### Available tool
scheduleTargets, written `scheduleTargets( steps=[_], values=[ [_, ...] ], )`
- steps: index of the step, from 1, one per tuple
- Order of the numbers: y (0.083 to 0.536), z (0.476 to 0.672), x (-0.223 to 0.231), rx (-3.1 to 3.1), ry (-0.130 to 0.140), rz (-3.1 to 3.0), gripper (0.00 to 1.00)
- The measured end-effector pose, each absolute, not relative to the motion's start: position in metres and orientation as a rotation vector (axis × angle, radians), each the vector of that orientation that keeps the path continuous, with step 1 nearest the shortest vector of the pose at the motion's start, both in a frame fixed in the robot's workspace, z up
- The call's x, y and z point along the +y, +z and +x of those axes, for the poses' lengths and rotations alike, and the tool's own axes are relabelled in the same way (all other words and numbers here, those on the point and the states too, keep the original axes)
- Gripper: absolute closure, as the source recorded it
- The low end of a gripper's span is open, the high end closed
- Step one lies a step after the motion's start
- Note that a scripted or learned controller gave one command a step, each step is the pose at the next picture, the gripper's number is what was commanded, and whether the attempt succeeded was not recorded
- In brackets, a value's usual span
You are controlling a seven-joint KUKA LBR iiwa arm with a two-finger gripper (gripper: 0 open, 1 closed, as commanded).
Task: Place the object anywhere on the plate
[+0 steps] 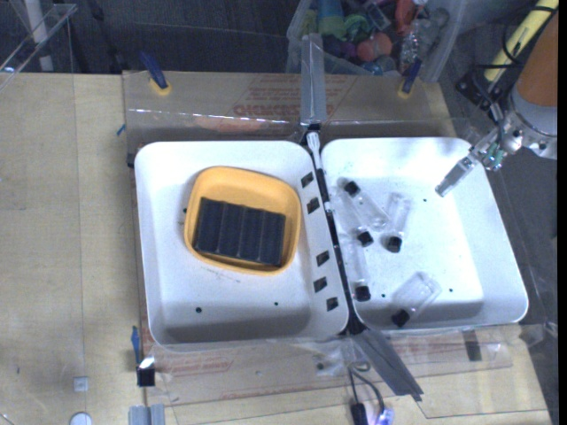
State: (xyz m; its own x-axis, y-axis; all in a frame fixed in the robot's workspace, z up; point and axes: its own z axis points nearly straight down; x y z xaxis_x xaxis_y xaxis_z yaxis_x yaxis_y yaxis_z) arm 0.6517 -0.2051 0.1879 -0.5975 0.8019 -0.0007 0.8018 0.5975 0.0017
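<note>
A yellow plate (pixel 202 190) lies in the left bin (pixel 164 308). A dark ridged rectangular object (pixel 243 230) rests flat on the plate and covers most of its middle. My gripper (pixel 446 185) hangs over the upper right part of the right bin (pixel 496 264), far from the plate. It slants down and to the left from the wrist (pixel 501 147). I see nothing held at its tip.
Several clear vials with black caps (pixel 391 240) lie scattered in the right bin, mostly along its left half. A raised divider (pixel 326 237) separates the bins. A clear tub of coloured toys (pixel 372 16) stands behind the bins.
</note>
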Motion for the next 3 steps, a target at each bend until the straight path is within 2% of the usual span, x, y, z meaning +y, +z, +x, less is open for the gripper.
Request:
scheduleTargets(
  steps=[1, 3],
  values=[
    [0.2, 0.668, -0.223, 2.981, 0.002, 0.964, 0.0],
    [0.216, 0.658, -0.21, 3.136, 0.003, 0.068, 0.0]
  ],
)
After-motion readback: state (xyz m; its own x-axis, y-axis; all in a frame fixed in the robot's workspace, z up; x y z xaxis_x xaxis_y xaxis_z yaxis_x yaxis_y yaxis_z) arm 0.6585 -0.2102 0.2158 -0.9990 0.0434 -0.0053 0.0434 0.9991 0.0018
